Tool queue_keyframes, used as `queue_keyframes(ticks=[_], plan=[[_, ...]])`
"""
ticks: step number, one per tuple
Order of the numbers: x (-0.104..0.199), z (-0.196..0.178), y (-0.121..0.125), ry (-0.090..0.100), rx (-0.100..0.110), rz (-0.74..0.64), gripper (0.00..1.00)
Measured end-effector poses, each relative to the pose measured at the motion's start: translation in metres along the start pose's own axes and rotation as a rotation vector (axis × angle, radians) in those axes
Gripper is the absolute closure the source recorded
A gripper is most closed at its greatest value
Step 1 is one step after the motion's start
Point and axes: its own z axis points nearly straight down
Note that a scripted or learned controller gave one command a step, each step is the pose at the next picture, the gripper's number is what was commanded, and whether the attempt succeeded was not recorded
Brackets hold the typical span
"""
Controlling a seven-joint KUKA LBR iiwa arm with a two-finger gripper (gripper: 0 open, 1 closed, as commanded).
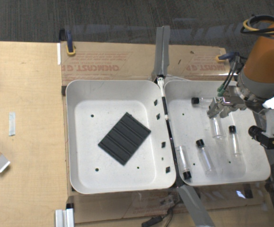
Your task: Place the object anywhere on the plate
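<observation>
Gripper hung over the right white bin; couldn't tell its grip state. A clear plastic vial lay right at its 6 o'clock, long axis 12-to-6. The dark ribbed rectangular plate sat way off toward 9 o'clock.

arm in from the right, gripper low over the right bin, near the back. clear vials with black caps scattered in that bin, one just below the gripper. dark ridged plate lies flat in the left bin.
</observation>
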Motion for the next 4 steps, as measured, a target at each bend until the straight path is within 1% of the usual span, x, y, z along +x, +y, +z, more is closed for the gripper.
queue_keyframes(ticks=[1, 2, 3, 4], plan=[[0.089, 0.007, 0.101, -0.001, 0.002, 0.052, 1.0], [0.085, 0.006, 0.101, -0.001, 0.002, -0.09, 1.0], [0.082, 0.017, 0.101, -0.001, 0.002, -0.16, 1.0], [0.083, 0.017, 0.088, -0.001, 0.002, -0.192, 1.0]])
